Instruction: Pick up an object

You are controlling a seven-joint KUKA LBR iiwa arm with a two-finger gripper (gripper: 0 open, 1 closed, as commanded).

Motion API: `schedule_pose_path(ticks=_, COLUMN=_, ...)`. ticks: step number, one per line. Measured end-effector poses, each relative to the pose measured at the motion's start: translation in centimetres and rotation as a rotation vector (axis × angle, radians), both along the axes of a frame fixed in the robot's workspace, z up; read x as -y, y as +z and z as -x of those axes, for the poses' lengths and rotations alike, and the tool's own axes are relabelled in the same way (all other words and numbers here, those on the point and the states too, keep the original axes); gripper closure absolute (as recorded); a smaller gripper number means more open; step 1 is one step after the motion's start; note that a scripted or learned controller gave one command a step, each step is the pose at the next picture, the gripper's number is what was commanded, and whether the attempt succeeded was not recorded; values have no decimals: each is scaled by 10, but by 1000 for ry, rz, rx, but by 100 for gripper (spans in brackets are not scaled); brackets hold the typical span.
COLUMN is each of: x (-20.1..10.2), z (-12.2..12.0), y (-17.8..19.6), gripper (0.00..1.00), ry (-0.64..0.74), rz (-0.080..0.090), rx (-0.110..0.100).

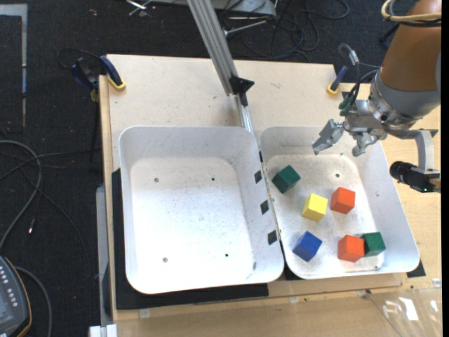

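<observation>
My gripper (344, 143) hangs over the back of the right bin (393, 202), its two fingers spread open with nothing between them. Below it in that bin lie several cubes: a dark green cube (285, 178), a yellow cube (315, 206), an orange cube (342, 200), a blue cube (306, 246), a second orange cube (351, 248) and a small green cube (374, 243) touching it. The gripper is above and behind the first orange cube, apart from all cubes.
The left bin (133, 188) sits beside the right one on the wooden bench (175, 90). A slanted metal pole (214, 37) rises from between the bins at the back. Clamps (112, 76) sit at the bench's back corners.
</observation>
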State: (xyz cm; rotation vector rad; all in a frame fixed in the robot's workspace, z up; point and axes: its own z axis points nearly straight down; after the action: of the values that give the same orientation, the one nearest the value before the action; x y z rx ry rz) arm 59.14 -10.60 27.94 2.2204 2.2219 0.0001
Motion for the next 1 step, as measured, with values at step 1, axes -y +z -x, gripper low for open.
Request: schedule_pose_path(ticks=1, x=32, z=34, y=-118, gripper=0, ry=-4, rz=0, rx=-9)
